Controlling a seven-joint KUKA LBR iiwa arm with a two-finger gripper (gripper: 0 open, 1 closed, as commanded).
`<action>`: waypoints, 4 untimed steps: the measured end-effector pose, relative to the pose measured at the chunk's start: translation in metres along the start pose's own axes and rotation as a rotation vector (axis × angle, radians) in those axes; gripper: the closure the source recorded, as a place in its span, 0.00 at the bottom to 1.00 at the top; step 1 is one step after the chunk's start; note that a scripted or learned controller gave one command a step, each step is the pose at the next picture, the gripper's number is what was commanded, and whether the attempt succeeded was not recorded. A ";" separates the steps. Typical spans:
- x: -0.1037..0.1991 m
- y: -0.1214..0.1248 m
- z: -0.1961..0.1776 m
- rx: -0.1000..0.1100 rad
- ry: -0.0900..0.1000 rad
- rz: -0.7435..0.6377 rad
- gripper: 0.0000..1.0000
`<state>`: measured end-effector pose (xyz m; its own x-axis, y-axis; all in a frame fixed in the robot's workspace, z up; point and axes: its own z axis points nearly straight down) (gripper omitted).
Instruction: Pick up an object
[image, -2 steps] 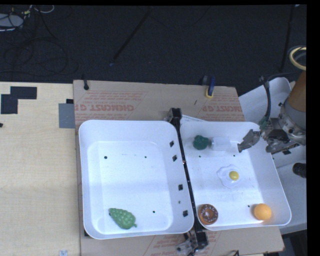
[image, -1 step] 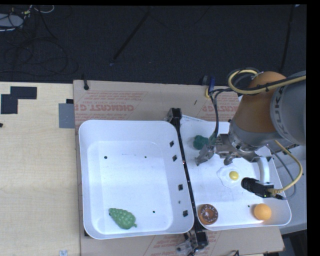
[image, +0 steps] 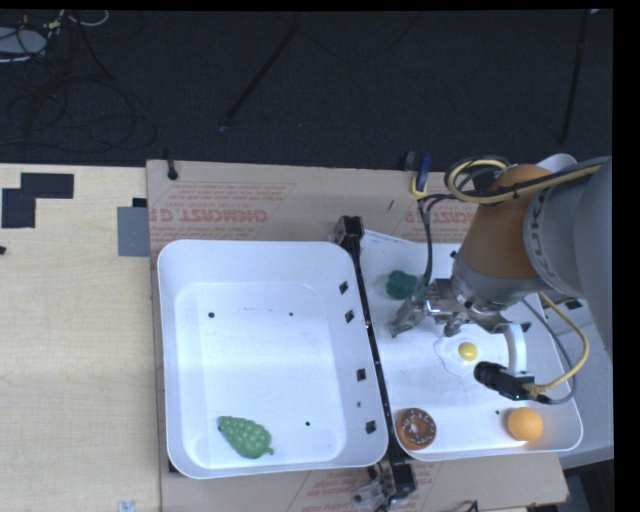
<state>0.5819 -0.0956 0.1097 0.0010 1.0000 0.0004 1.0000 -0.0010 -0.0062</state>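
Tabletop (image: 80, 330) of pale wood carries a brown cardboard sheet (image: 260, 205), and two shallow white bins stand side by side on that sheet.

Left bin (image: 190, 270): one item, a green bunch of grapes (image: 245, 437), lies near the front wall, toward the front left corner, well apart from everything else.

Right bin (image: 565, 430): four items are visible.
- A dark green object (image: 402, 284) lies near the back left part of the bin, close to the wall shared with the left bin. Its exact shape cannot be told.
- A fried egg (image: 463, 352), white with a yellow yolk, lies flat near the middle of the bin floor.
- A brown glazed doughnut (image: 415, 428) lies at the front left corner, just beside the dividing wall.
- An orange ball-shaped fruit (image: 524, 425) lies near the front right corner, well apart from the doughnut.

Arm (image: 560, 225), grey with an orange band, reaches in from the right and stands over the right bin. The claw (image: 412, 318) points toward the dividing wall, low over the bin floor, just in front of the dark green object and to the left of the fried egg. How far the claw is open cannot be told at this resolution, and no item is seen between its tips. Black and yellow cables (image: 545, 375) loop from the wrist over the right side of the bin.
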 end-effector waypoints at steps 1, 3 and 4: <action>0.015 0.033 -0.010 -0.006 0.000 -0.003 0.00; -0.010 0.062 0.022 0.000 0.001 0.000 0.00; -0.039 0.061 0.022 -0.001 0.000 0.001 0.00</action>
<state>0.6429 -0.1349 0.0873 0.0016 1.0000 0.0001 1.0000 -0.0016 -0.0050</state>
